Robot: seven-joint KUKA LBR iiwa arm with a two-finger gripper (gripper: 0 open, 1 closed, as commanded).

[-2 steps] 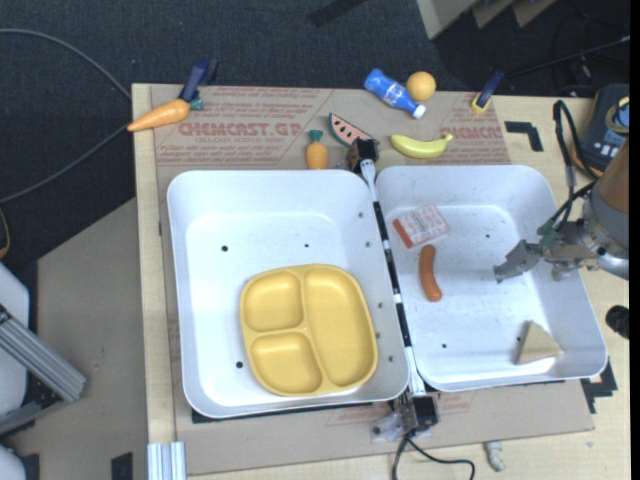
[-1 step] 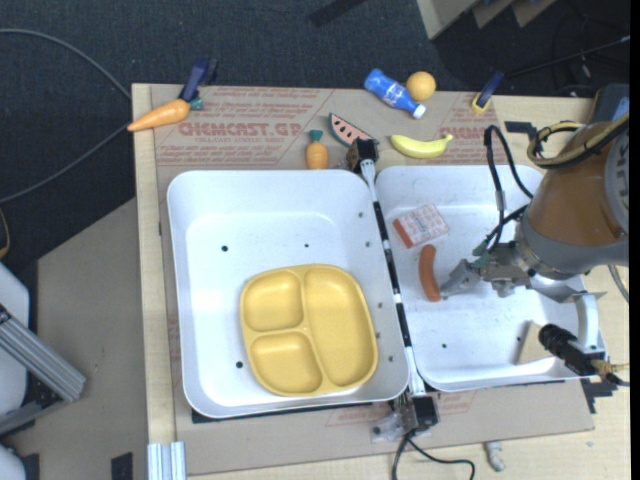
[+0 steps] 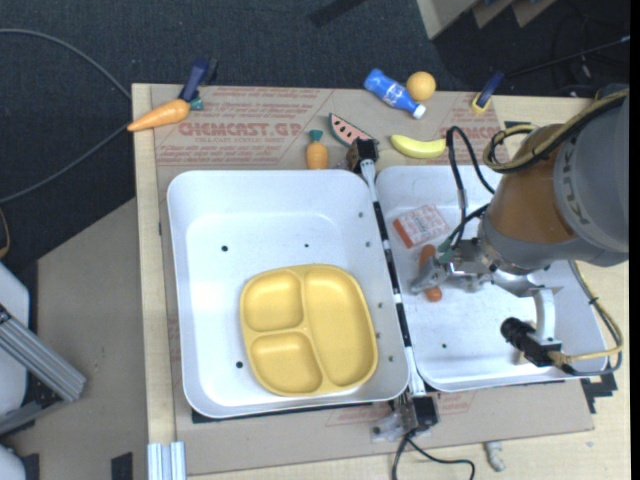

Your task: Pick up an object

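The right white bin (image 3: 470, 363) holds a small red-orange toy (image 3: 431, 268) lying near its middle left and a clear packet with an orange label (image 3: 421, 224) further back. My gripper (image 3: 447, 270) is low in that bin, right beside the red-orange toy, with the grey arm and its orange band (image 3: 525, 208) reaching in from the right. The wrist body hides the fingers, and I cannot tell whether they touch the toy.
The left white bin (image 3: 215, 218) holds a yellow divided plate (image 3: 306, 328). Behind the bins on the bench lie a toy carrot (image 3: 160, 116), a watermelon slice (image 3: 346, 128), a small orange figure (image 3: 317, 154), a banana (image 3: 417, 146), a blue bottle (image 3: 390, 92) and an orange ball (image 3: 421, 85).
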